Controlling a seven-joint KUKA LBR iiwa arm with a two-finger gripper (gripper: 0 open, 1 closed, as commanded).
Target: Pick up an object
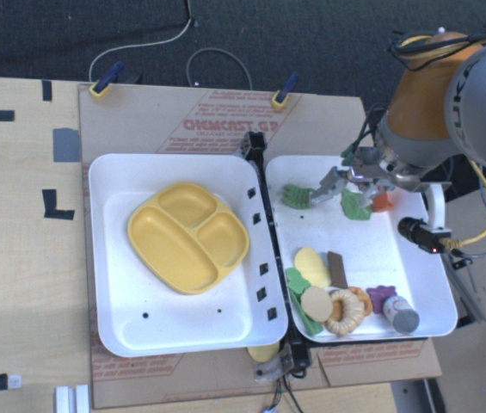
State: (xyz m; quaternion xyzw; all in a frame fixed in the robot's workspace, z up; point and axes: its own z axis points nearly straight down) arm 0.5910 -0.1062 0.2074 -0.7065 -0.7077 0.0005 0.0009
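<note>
Toys [337, 295] clutter right white bin [415, 256].

Two bins sit side by side. The left bin [105, 256] holds a divided tray [187, 236]. The right bin [415, 274] has toy food [333, 295] heaped along its near edge, and the gripper [346, 188] hangs over its far end between two more pieces.

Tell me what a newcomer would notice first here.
Probably the yellow divided plate, lying alone in the left bin. Next, the grey and orange arm reaching in from the right, its gripper over the far end of the right bin, near some green pieces. A heap of toy food crowds that bin's near end.
</note>
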